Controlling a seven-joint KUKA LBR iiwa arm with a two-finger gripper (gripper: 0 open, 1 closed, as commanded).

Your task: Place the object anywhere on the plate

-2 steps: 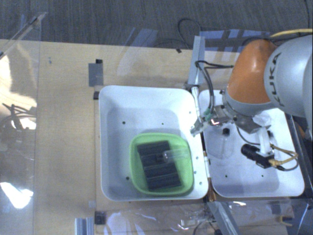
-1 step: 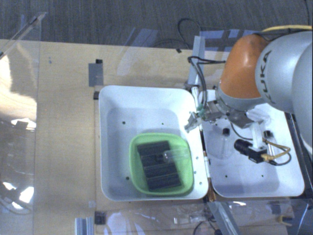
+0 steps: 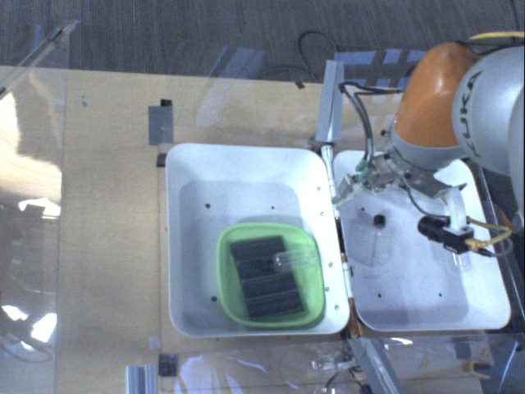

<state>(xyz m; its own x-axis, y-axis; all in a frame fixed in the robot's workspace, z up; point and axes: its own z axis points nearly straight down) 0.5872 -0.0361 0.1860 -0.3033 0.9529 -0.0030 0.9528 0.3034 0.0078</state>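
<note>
A green plate (image 3: pixel 309 290) lies in the left bin (image 3: pixel 190 245), toward its front right. A dark ribbed block (image 3: pixel 264 279) rests on the plate, with a small clear piece (image 3: pixel 289 259) beside its upper right corner. In the right bin (image 3: pixel 484 302) lies a see-through object with a small black cap (image 3: pixel 377 219), near the bin's middle left. My gripper (image 3: pixel 361 176) hangs over the right bin's back left corner, just behind that object and apart from it. The orange-banded wrist (image 3: pixel 439 97) covers much of it.
A black cable plug (image 3: pixel 443 231) with yellow wires hangs from the arm over the right bin's right half. The wall between the two bins (image 3: pixel 338 236) runs just left of the gripper. A metal post (image 3: pixel 330 97) stands behind the bins.
</note>
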